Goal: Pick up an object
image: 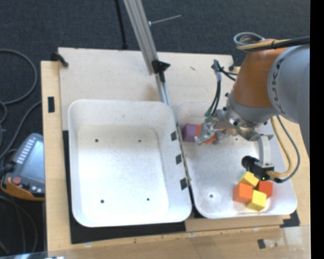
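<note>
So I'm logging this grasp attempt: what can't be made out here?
- Gripper, camera view: too small and blurred to tell whether it grips anything.
- Purple block: partly covered by the gripper.
- Right bin: its far part hidden under the arm.

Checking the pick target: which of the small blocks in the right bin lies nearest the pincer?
The purple block, alone by the bin's left wall beside the pincer; the yellow and orange blocks cluster in the near corner.

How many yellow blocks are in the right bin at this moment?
2. One yellow block sits at the top of the cluster in the right bin's near right corner; the other yellow block lies at the cluster's bottom. The arm covers part of the bin, so more may be hidden.
</note>
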You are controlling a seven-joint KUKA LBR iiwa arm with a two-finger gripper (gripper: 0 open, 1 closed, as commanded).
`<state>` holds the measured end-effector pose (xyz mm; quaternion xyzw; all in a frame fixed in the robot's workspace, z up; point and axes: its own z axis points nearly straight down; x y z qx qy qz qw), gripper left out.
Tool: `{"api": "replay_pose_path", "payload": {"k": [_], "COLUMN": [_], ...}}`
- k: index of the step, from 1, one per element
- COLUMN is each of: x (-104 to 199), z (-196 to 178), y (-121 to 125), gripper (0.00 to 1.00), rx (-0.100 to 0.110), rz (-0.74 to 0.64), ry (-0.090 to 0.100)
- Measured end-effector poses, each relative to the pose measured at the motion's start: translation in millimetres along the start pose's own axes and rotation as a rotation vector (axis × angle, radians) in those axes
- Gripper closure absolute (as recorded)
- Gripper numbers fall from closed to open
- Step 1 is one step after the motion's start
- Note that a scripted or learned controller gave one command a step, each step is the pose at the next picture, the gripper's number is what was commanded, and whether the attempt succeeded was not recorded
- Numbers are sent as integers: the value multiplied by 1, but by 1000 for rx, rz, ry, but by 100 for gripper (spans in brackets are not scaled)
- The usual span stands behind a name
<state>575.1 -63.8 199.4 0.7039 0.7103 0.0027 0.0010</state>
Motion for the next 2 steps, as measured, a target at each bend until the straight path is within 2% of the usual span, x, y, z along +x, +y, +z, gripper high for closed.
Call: {"api": "replay_pose_path", "payload": {"k": [1,2], "x": [-12,75], "z": [3,-6], "y": [-5,-4], "gripper": [100,100], "rx": [5,4], "rz": [9,-1], "ry": [-3,1]}}
